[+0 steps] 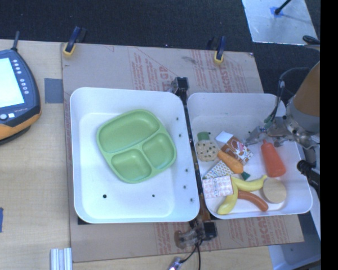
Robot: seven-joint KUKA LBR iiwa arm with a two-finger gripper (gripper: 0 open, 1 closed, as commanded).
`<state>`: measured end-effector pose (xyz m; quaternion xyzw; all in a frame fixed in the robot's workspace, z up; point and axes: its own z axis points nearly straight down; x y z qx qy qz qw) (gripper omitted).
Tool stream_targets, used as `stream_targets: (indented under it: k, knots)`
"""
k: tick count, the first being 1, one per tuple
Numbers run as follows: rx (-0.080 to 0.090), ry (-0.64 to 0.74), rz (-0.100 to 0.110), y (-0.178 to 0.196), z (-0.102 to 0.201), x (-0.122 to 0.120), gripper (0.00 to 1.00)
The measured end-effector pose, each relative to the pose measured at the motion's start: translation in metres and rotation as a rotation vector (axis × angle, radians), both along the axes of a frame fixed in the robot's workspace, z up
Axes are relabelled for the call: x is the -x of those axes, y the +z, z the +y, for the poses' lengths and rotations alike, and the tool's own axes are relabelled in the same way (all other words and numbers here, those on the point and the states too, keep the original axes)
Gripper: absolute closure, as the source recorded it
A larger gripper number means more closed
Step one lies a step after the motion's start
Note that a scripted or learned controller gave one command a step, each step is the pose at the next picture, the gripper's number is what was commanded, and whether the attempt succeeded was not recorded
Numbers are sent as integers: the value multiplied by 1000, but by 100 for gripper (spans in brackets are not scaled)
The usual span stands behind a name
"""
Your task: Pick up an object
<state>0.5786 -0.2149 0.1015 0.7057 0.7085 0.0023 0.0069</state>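
Camera view cuts off most of the arm; I can't make out the gripper's state above the right bin.

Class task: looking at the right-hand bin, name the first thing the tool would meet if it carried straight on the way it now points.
The tool points left; probably the white block first, though depth is unclear.
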Motion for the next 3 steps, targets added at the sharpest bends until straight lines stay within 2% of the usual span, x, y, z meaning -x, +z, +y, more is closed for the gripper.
stream_targets:
  k: [1,2,3]
  knots:
    - [-8,-1,15,-9,3,-52,0]
    - [-7,-1,16,33,3,11,0]
    - [-3,-1,-4,8,2,24,0]
